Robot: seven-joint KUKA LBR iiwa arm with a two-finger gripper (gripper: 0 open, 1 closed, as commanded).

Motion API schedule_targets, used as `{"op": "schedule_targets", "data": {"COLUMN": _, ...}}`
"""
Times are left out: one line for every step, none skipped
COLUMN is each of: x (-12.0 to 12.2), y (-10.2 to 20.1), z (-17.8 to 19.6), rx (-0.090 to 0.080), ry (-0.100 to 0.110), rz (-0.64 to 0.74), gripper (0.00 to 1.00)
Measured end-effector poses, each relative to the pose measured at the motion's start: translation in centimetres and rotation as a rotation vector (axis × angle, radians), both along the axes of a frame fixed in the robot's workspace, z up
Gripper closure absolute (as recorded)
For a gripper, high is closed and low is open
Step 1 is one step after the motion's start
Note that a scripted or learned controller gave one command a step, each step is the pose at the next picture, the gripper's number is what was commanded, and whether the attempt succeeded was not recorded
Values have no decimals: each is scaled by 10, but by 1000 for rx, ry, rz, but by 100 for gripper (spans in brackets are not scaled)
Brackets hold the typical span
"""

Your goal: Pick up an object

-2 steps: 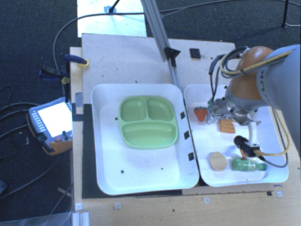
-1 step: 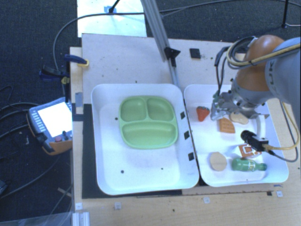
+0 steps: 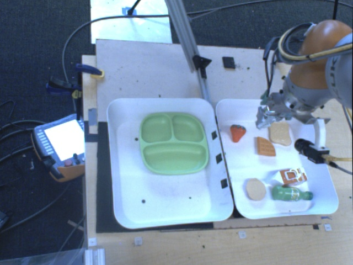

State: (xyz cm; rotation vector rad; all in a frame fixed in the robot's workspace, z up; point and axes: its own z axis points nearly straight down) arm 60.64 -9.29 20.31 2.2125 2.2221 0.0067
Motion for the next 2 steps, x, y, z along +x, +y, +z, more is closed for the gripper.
{"op": "schedule_targets", "data": {"x": 2, "y": 0, "z": 53, "rx": 0, "ry": 0, "rz": 1, "gripper": 100}}
{"op": "schedule_targets", "data": {"x": 1, "y": 57, "z": 54, "rx": 3, "ry": 5, "rz": 6, "gripper": 100}}
